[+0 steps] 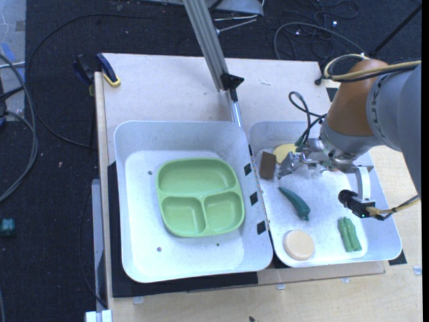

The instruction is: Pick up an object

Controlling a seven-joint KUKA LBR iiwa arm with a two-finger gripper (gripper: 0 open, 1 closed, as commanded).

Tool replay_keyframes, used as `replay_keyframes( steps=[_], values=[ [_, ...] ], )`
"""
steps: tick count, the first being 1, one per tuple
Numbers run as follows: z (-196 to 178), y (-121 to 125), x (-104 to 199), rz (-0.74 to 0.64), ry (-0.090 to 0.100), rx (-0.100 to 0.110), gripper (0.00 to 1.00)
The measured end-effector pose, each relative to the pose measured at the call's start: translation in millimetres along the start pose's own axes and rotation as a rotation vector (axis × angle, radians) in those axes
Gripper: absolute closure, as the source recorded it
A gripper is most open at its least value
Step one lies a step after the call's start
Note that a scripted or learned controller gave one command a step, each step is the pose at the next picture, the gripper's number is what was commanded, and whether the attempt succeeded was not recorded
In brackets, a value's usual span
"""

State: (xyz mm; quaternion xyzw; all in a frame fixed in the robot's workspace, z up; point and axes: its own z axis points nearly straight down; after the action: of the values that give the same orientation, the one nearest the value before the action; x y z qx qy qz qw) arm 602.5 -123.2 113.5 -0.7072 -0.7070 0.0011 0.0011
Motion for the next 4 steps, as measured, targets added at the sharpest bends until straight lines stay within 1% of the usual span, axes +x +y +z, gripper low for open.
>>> replay_keyframes(
  steps=[1,2,3,4],
  values=[
    [21.6,0.4,0.2,0.000,-0.001,-0.003,0.00],
    [9.9,1.4,-0.4,0.000,-0.003,-0.007,1.00],
    [-33.2,-1.6,-1.4,0.001,-0.001,-0.007,1.00],
    [-96.0,-3.5,3.0,-0.003,-0.001,-0.009,1.00]
  ],
)
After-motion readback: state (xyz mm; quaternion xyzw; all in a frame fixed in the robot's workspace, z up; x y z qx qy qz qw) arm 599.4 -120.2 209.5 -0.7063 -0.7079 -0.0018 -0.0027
